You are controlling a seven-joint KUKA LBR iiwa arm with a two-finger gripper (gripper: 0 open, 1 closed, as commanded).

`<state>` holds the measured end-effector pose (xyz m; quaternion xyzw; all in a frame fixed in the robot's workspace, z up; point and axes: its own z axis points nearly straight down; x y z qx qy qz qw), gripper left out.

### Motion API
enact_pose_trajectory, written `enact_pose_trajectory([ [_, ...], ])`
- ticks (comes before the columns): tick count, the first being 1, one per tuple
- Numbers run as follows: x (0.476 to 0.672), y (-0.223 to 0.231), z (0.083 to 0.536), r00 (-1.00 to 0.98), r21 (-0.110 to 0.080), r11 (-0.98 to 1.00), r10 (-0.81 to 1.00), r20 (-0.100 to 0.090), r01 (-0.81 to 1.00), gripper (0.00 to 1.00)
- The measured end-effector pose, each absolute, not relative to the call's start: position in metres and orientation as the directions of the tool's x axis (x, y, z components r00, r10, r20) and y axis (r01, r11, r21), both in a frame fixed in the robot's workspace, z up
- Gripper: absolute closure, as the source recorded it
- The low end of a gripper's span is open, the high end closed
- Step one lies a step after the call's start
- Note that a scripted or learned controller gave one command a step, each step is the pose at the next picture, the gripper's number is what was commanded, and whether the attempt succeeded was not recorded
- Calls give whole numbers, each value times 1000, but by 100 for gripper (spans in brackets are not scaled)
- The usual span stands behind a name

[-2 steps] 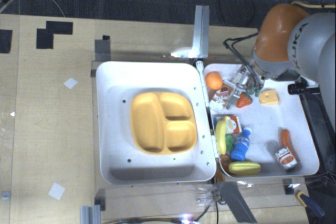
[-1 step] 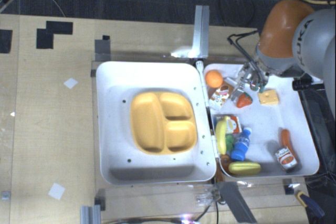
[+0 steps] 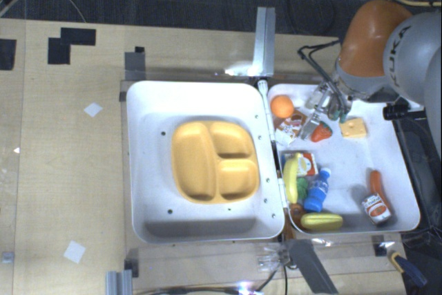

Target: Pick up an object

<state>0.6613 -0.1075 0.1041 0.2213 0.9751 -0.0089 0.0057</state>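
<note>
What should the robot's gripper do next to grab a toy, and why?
Probably drop a little lower onto the small red toy. The gripper hangs just above it in the right bin, between the orange ball and the cheese wedge, and nothing shows between its tips yet.

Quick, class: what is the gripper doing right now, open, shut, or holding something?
Gripper: low in the right bin near the red toy; open or shut cannot be told.

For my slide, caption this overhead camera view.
Robot gripper lowered over toy food in the right bin, near an orange; yellow divided tray in the left bin.
</note>
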Motion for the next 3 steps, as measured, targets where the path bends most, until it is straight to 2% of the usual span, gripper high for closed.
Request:
enact_pose_trajectory([
  [1, 652, -108, 91, -902, -2, 902, 432, -19, 432, 0],
  [2, 656, -114, 109, -901, -4, 902, 432, -42, 432, 100],
  [3, 656, -112, 107, -902, -2, 902, 430, -38, 431, 0],
])
